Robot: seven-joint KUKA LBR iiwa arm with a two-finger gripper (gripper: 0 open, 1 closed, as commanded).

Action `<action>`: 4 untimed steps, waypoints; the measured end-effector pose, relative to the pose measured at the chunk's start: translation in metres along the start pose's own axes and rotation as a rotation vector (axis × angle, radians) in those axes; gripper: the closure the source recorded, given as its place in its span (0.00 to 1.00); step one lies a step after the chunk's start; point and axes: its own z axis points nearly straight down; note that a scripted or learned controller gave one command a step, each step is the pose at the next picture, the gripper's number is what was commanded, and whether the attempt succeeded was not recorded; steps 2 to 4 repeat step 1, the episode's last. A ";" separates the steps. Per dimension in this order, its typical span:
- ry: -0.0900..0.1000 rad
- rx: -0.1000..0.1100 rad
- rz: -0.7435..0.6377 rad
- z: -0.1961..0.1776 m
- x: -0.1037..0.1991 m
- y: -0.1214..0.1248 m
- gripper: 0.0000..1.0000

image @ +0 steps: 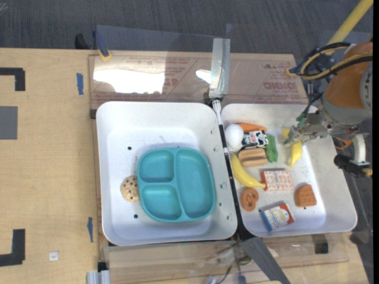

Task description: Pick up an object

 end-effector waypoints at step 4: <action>0.002 0.000 0.167 -0.086 0.040 0.025 1.00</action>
